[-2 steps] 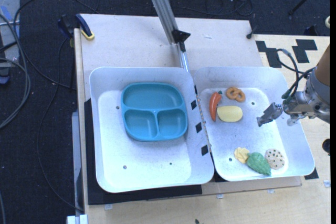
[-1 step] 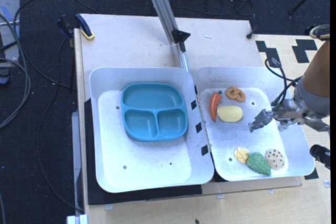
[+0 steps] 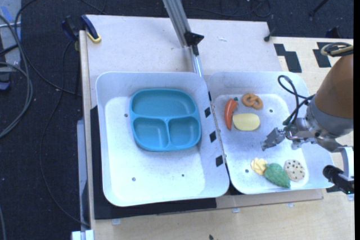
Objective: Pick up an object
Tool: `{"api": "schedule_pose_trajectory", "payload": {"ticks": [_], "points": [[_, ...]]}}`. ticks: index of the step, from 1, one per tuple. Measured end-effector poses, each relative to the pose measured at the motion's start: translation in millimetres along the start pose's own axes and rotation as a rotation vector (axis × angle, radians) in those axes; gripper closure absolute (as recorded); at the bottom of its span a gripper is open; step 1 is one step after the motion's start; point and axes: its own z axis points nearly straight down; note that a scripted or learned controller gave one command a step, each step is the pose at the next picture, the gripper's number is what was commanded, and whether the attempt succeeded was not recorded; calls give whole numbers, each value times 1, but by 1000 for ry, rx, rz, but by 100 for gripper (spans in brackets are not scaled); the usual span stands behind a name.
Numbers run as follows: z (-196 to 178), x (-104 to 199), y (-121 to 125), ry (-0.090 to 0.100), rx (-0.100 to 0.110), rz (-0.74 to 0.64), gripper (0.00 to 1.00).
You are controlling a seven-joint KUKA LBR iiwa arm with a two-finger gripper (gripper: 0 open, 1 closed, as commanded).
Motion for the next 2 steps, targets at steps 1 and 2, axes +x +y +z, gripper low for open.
{"api": "schedule_pose_trajectory", "payload": {"ticks": [1,2], "points": [[61,-6,-3,1,1,1,0],[48,-6,-1,-1,-5,1,100]]}}
